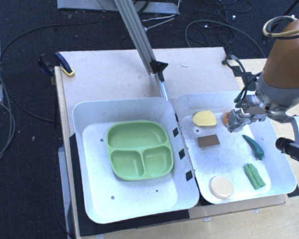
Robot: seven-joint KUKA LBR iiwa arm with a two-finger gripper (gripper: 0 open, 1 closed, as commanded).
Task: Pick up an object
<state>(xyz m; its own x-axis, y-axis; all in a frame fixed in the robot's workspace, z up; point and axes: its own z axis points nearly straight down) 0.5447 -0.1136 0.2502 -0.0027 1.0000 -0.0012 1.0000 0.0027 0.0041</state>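
Here, two shallow white bins sit side by side on a pale wooden bench (110, 68). The left white bin (90, 146) fills the middle of the frame and holds a light green plastic tray with three compartments (140, 150), lying flat near the bin's centre.

The right white bin (281, 178) holds the loose objects. A yellow rounded piece (204, 118) lies in its upper left part, and just below it a small brown rectangular block (208, 141) lies flat. A round cream-coloured disc (221, 186) rests near the bin's lower edge. To its right lies a short green ridged piece (254, 176) — and above that, a dark green curved pepper-like object (254, 147), slanting down to the right.

The grey arm with its orange band (285, 56) comes in from the upper right of the frame. Its gripper (233, 122) hangs over the upper middle of the right bin, just right of the yellow piece. A small orange object (225, 119) shows at the gripper's left side, touching or very near it; whether it sits between the fingers cannot be told, nor whether they stand apart or together.

A slanted metal pole (138, 33) rises from between the bins toward the top of the frame.
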